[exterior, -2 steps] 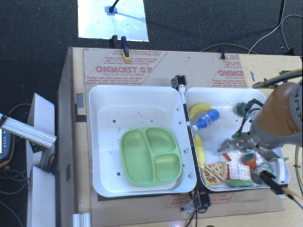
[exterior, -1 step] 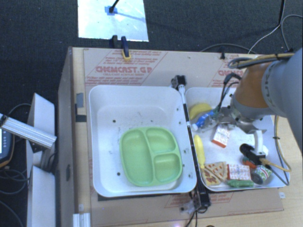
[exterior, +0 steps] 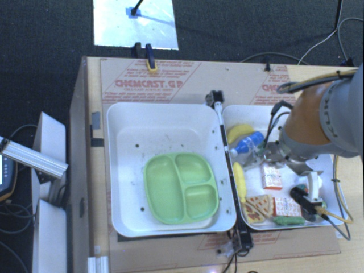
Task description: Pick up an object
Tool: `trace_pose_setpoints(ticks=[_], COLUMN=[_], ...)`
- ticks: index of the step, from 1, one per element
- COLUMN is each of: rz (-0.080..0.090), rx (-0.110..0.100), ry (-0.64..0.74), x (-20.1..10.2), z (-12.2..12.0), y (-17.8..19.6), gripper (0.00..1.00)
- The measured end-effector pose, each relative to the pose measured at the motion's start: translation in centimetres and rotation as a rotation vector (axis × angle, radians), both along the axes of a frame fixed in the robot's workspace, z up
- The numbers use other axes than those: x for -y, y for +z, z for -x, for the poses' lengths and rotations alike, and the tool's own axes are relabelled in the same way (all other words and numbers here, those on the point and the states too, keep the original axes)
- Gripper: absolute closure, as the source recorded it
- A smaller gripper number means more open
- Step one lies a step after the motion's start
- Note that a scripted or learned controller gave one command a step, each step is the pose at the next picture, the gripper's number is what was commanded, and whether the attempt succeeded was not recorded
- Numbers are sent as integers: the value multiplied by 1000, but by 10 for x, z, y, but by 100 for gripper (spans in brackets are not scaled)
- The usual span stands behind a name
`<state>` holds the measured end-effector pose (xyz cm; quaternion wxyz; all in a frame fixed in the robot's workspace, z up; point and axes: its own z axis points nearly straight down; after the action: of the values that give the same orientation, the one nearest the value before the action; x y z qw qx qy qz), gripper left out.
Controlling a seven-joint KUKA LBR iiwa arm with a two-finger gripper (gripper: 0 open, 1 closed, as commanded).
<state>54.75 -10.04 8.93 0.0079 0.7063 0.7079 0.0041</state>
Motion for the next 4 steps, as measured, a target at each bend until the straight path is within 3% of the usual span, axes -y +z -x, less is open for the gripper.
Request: trace_pose_setpoints(ticks=[1,3,4], rz=[-4,-5,-6], rx=[-13,-16,-17], ry=[2,-2,0], x=[-11,13,-18], z=[-99,-10,4], y=[-3,-5,-5], gripper=[0,0,0])
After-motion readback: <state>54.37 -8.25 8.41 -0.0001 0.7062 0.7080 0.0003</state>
